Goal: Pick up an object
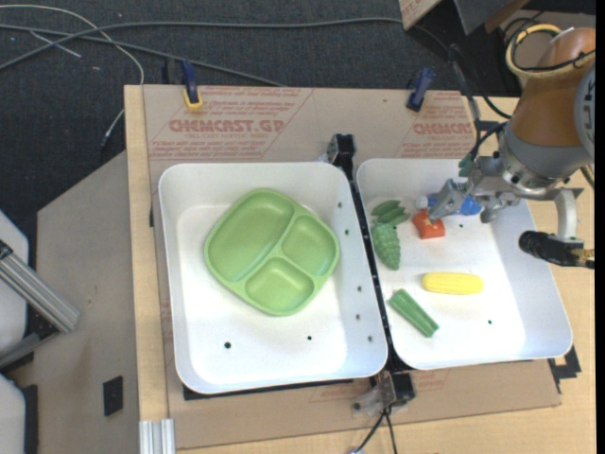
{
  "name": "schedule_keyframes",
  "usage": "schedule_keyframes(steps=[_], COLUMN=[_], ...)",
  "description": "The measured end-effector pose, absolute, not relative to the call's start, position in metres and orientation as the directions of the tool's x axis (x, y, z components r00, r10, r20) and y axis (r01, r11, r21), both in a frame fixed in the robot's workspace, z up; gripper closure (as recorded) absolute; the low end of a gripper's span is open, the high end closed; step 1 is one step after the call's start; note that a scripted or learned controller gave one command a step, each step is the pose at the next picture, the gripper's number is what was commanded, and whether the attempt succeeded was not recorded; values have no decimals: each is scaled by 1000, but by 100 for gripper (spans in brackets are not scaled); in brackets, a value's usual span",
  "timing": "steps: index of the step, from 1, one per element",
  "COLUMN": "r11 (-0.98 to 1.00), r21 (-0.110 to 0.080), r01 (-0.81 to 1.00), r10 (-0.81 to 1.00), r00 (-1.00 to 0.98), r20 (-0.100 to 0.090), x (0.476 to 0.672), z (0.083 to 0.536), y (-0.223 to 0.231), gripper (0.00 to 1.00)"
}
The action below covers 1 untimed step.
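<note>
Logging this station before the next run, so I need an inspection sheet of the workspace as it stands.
Surface: two white bins, left bin and right bin, on a cardboard sheet.
Job's things: in the right bin, orange block, yellow corn, green stick, bumpy green piece.
Clutter: green divided plate in the left bin.
Grippers: gripper low over the right bin, beside the orange block.
Cables: grey cables on the floor at top left.
Surroundings: dark carpet, clamps on the cardboard's far edge.

"CHEMCAST GP" printed red, twice, on cardboard sheet (pixel 284 112).
</note>
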<state>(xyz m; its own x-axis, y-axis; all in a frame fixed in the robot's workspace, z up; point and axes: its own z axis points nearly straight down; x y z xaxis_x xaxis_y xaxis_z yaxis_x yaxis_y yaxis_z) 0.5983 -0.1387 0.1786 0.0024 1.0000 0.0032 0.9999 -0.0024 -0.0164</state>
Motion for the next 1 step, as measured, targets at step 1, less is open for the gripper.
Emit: schedule_keyframes(steps=[1], r11=[0], r21=[-1], r01=[1000], r10=[1000], r00=[0], r20=[1], x=[602], z=[187], y=[-138], gripper=[0])
